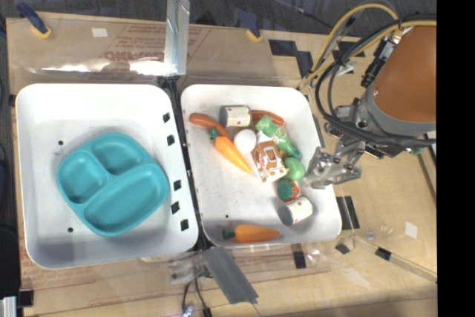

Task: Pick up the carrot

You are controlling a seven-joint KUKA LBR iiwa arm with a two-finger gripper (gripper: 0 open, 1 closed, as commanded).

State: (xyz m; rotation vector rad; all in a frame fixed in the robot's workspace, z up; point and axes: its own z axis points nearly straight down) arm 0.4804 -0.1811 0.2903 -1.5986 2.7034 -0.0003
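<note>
Two carrots lie in the right bin (194, 182). One orange carrot (232, 153) with a green top lies slanted near the bin's middle left. The other carrot (252, 234) lies flat along the front wall. My gripper (333, 166) hangs over the bin's right rim, to the right of both carrots and touching neither. It is open, with nothing between its metal fingers. The arm's grey wrist and orange band rise to the upper right.
The right bin also holds a brown sausage (201, 119), a small can (236, 116), a white egg (244, 138), a printed packet (268, 160), green toys (276, 134) and a white cup (296, 211). A teal divided plate (111, 183) sits in the left bin (30, 159).
</note>
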